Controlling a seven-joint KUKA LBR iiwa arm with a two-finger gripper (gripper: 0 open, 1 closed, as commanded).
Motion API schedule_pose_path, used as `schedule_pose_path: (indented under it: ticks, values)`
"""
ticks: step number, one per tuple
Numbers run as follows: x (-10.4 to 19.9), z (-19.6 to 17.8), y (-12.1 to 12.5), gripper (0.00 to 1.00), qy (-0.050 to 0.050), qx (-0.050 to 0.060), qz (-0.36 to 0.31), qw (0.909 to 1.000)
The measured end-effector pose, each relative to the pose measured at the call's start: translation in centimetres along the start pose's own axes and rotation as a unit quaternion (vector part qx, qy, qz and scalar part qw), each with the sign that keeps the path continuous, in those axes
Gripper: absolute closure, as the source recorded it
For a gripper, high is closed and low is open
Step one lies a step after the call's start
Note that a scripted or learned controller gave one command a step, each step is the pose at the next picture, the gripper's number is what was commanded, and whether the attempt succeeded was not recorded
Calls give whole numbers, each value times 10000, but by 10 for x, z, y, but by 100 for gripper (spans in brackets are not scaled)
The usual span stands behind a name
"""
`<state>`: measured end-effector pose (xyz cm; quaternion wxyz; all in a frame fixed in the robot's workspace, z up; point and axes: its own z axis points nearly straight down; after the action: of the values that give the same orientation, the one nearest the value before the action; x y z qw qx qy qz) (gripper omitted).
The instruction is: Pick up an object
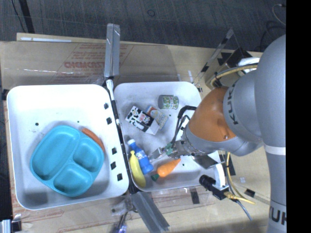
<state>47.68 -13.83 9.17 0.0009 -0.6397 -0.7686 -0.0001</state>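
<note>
From the overhead camera view, the arm (228,120) reaches in from the right over the right bin (146,89). Its pincer (167,151) hangs low near the bin's front; whether it is open or closed cannot be told. Just below it lies an orange carrot (168,168), with a yellow banana (136,169) and a blue bottle (140,157) to the left. Farther back sit a black-and-white box (139,118) and a small green can (168,102). The left bin (48,98) holds a blue divided tray (65,159) on the bench (43,62).
</note>
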Motion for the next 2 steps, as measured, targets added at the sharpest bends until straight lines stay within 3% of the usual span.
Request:
schedule_pose_path:
  ticks: [1, 2]
  values:
    - [6, 0, 109, 0, 1, 12, 809, 9967]
    - [26, 1, 48, 0, 9, 19, -282, 9996]
